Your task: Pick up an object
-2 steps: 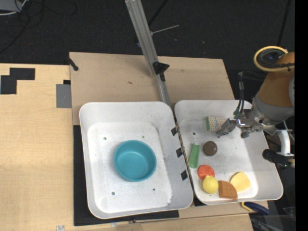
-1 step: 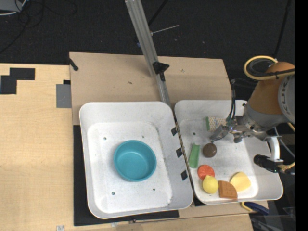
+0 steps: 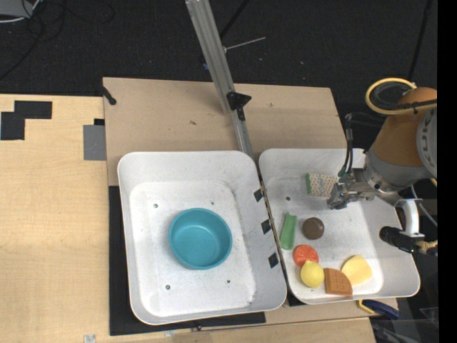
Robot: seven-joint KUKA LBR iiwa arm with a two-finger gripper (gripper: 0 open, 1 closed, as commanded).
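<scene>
The right bin [image 3: 378, 281] holds several small objects. A green stick [image 3: 288, 231] lies by its left wall, with a brown ball [image 3: 313, 227] beside it. Nearer the front sit a red piece [image 3: 305, 254], a yellow ball [image 3: 311, 274], an orange-brown wedge [image 3: 337, 281] and a yellow lump [image 3: 357, 269]. A pale speckled block with a green end [image 3: 320, 184] rests toward the back. My gripper [image 3: 338, 199] hangs low over the bin just right of that block, above and right of the brown ball. Nothing shows between its fingers.
The left bin [image 3: 143, 191] holds a teal bowl [image 3: 201, 238]. A metal rail [image 3: 216, 59] slants down from the back to the gap between the bins. The arm's orange band [image 3: 400, 131] and grey wrist stand over the right bin's right side.
</scene>
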